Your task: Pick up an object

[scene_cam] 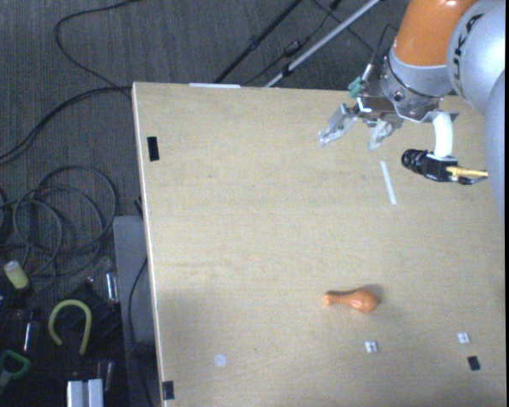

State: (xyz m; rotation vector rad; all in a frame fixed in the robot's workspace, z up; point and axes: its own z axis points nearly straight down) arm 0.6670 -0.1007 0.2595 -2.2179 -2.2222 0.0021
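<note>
A small orange gourd-shaped object (pixel 352 300) lies on its side on the tan bench top (pixel 237 227), toward the near right. A thin white stick (pixel 388 182) lies farther back. My gripper (pixel 355 135) hangs over the far right part of the bench, just left of and behind the stick and well away from the orange object. Its two pale fingers (pixel 332 132) are spread open with nothing between them.
A black and yellow fitting (pixel 439 167) juts from the arm near the stick. Small square markers (pixel 371 346) dot the near right corner, and a black tag (pixel 153 148) sits by the left edge. Cables and tools (pixel 59 227) lie on the floor to the left.
</note>
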